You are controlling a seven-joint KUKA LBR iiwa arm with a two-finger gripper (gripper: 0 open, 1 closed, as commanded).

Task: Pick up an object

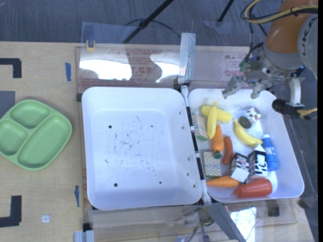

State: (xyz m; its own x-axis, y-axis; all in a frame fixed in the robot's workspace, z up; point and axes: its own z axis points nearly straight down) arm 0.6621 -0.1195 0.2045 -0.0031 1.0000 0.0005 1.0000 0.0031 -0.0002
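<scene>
Gripper [246, 87]: jaws spread, holding nothing (upper right). Your nearest pick, yellow banana [214, 115], lies below-left, long axis roughly vertical.

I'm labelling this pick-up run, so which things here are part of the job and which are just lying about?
Part of the job:
- hand, above the right bin's far edge
- right bin
- in it: two toy bananas, two toy carrots, blue bottle, red bottle, small can

Just lying about:
- left bin
- green divided plate on the bench
</scene>
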